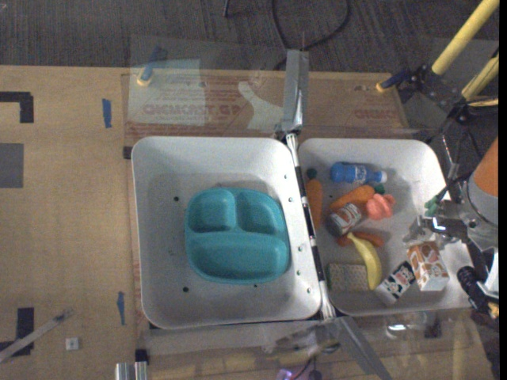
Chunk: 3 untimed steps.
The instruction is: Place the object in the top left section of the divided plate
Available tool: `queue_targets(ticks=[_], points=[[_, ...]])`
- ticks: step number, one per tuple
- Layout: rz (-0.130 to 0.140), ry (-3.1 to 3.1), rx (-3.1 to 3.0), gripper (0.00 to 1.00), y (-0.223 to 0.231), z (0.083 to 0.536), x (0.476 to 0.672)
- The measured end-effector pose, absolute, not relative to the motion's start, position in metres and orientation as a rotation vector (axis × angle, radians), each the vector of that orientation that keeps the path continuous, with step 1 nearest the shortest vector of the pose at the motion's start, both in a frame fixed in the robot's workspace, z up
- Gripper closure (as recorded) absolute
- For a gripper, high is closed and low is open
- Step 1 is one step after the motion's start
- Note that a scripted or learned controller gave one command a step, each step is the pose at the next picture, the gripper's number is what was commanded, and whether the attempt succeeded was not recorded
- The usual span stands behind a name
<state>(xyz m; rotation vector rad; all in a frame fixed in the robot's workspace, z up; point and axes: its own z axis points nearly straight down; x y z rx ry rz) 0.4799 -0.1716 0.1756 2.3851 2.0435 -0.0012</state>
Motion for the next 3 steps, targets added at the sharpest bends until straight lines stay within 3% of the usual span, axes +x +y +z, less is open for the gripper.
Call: queue_targets(ticks=[1, 2, 3], points=[[-0.004, 1.739, 2.622, 1.0, -0.119, 0.147, 0.479], [-0.002, 1.818, 2.562, 1.0, -0.123, 0.159, 0.521], [-0.002, 1.818, 2.562, 0.0, -0.123, 0.159, 0.521]])
